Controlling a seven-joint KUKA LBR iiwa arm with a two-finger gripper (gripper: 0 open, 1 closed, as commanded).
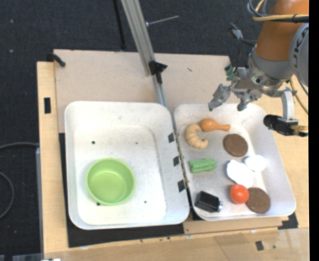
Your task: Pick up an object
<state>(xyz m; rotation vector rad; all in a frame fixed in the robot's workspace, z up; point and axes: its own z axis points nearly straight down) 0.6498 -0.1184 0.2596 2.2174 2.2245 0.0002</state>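
My gripper (228,101) hangs open above the far edge of the right bin (282,162), with nothing between its fingers. Just below it in the bin lie an orange drumstick-shaped toy (212,125) and a tan croissant (195,135). Further along the bin sit a brown disc (235,144), a green block (202,166), white pieces (245,170), a red ball (238,193), a second brown disc (258,199) and a black block (207,202).
The left bin (121,124) holds a green bowl (110,181). A slanted metal post (140,34) rises from behind the seam between the bins. A black fitting (281,124) sticks out at the right bin's far right rim.
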